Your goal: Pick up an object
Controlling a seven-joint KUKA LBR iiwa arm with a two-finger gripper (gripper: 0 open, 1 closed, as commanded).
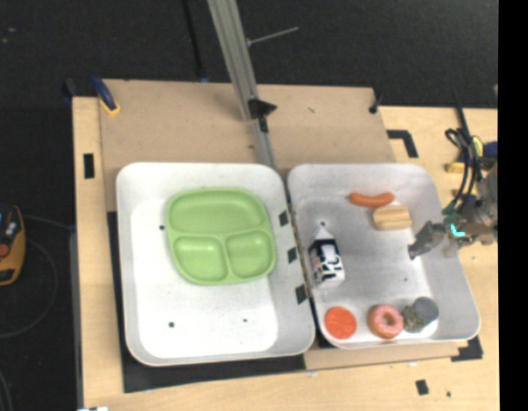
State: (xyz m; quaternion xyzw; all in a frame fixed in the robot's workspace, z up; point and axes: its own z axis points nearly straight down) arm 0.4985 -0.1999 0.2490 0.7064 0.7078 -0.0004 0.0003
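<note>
Objects for picking are lying in the right bin [435,197], six in all, and each is sitting apart from the gripper [420,242].

Going near to far, three are lining the bin's near edge: one orange-red round piece, perhaps a tomato [340,322], at about seven o'clock from the bin's middle; one pink-frosted doughnut [385,321] just to its right at six o'clock; and one grey-green roundish lump [420,313] at five o'clock, just beside the doughnut, too blurred to name.

Farther in, one small black-and-white milk carton [325,259] is standing at nine o'clock, close to the wall shared with the other bin.

Farther again, one tan bread roll [392,218] is lying at one o'clock, and one orange-red sausage [371,199] is lying just beyond it at twelve o'clock.

The gripper is reaching in over the right wall at three o'clock, its dark tip hanging above bare bin floor; nothing is showing between the fingers, and whether they are spread or closed is too blurred to tell.

The left bin [144,332] is holding one green divided plate [221,234] with three compartments, lying toward its far half.
</note>
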